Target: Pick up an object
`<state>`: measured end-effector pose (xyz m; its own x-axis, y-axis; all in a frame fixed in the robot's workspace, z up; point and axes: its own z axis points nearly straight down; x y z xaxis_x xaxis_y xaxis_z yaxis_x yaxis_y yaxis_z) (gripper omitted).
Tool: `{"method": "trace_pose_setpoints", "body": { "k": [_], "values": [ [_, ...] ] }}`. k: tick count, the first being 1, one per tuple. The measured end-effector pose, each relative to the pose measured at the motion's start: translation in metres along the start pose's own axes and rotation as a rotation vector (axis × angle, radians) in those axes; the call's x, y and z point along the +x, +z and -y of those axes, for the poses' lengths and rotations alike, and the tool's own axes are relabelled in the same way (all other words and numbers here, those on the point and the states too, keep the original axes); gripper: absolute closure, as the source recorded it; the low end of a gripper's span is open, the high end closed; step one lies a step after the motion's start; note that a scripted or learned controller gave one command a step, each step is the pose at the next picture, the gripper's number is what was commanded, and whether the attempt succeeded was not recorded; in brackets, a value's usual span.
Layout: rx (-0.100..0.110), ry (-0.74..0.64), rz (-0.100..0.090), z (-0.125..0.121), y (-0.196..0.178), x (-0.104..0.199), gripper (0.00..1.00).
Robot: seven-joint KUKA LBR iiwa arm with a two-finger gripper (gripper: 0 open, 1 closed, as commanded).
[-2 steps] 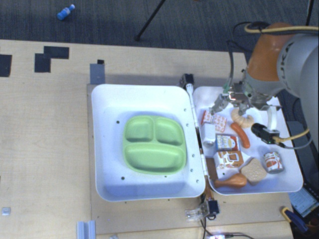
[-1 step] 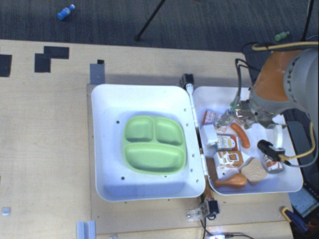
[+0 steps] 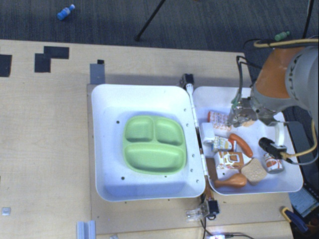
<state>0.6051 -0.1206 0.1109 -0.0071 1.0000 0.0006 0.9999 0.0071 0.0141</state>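
Observation:
My gripper (image 3: 241, 116) is low over the back half of the right bin (image 3: 294, 185), coming in from the right. Just to its left lies a small red and white packet (image 3: 217, 117). In front of it a red sausage (image 3: 240, 144) lies aslant. Beside that are a small white and green box (image 3: 221, 143) and an orange and white carton (image 3: 230, 160). A slice of brown bread (image 3: 254, 171) and an orange-brown sausage (image 3: 230, 181) lie near the front wall. A small can (image 3: 272, 165) sits at the right. Nothing shows between the gripper's tips.
The left bin (image 3: 107, 133) holds a green divided plate (image 3: 153, 143). A narrow ridge (image 3: 197, 133) separates the two bins. The arm's grey body and orange band (image 3: 279, 76) hang over the right bin's back right corner.

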Motion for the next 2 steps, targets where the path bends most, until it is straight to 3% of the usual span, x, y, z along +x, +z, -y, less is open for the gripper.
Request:
{"method": "trace_pose_setpoints", "body": {
  "k": [1, 2],
  "values": [
    [0.000, 0.000, 0.000, 0.000, 0.000, 0.000, 0.00],
    [0.008, 0.005, 0.001, 0.057, 0.024, 0.001, 0.00]
  ]
}}
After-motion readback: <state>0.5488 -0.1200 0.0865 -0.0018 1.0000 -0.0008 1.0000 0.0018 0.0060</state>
